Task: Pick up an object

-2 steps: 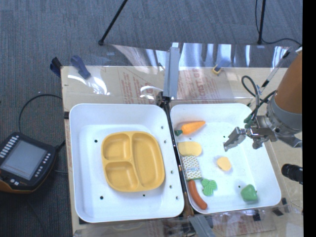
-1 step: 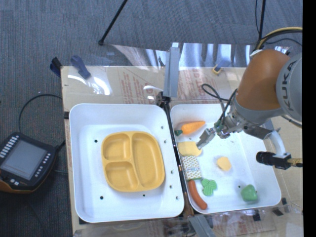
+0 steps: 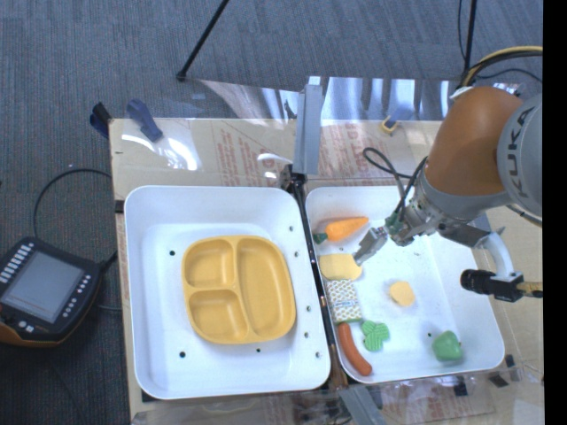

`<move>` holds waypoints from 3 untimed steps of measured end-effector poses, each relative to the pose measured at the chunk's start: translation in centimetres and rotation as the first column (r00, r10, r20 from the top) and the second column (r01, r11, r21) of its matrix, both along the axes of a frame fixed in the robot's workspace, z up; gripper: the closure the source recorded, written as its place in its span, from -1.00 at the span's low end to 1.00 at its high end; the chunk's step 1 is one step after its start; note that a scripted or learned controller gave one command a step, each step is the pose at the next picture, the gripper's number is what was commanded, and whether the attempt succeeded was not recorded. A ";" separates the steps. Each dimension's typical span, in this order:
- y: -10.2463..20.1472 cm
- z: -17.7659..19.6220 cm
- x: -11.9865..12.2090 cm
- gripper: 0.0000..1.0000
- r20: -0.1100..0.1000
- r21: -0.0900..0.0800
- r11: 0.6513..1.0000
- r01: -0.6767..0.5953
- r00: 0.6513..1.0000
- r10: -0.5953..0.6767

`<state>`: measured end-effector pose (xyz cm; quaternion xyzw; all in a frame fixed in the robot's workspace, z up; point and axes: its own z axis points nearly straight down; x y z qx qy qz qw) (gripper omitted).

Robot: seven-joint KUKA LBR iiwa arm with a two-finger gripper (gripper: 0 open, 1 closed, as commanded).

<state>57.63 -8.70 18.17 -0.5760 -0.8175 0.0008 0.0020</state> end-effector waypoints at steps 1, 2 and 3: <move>-0.1 -9.7 6.5 -1.00 0.000 0.001 0.999 -0.055 0.999 0.055; -0.3 -8.5 6.6 1.00 0.004 0.001 0.999 -0.048 0.999 0.048; -0.4 -8.5 6.6 -1.00 0.003 0.001 0.999 -0.047 0.999 0.047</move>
